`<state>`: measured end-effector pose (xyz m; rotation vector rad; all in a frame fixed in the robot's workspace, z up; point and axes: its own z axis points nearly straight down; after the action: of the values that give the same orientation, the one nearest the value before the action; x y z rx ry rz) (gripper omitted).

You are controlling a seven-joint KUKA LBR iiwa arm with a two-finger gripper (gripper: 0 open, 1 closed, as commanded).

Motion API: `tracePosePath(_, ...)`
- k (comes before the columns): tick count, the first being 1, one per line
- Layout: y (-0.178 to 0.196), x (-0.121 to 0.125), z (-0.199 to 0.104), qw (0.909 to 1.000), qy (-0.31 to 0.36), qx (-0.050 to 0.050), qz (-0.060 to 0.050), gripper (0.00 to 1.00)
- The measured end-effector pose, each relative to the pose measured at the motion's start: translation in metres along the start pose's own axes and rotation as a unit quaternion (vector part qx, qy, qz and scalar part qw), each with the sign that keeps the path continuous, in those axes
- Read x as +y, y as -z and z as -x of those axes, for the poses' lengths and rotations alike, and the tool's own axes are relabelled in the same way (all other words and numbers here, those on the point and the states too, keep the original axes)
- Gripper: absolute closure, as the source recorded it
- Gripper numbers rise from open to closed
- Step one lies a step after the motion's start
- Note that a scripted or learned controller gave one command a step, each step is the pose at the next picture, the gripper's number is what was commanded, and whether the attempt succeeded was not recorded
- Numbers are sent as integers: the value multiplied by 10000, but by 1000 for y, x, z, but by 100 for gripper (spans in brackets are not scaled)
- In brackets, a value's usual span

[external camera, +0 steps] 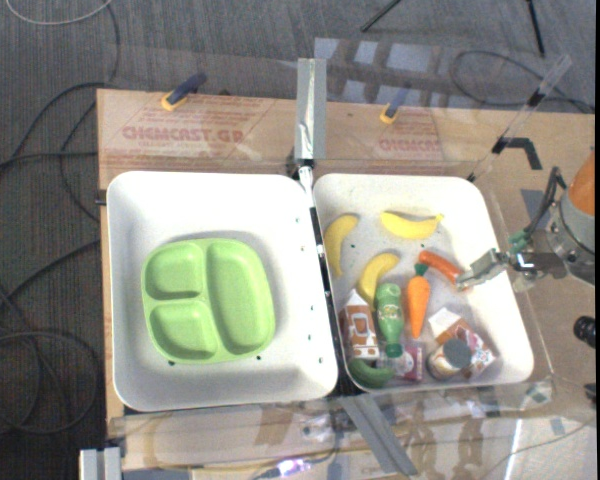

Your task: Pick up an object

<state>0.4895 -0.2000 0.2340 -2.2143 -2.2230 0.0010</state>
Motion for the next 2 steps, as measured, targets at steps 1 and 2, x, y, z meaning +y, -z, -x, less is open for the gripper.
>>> tracePosePath(1,-145,43,-11,9997,251,-30,67,0)
tracePosePath(2,-135,44,-13,9997,251,-16,81,100)
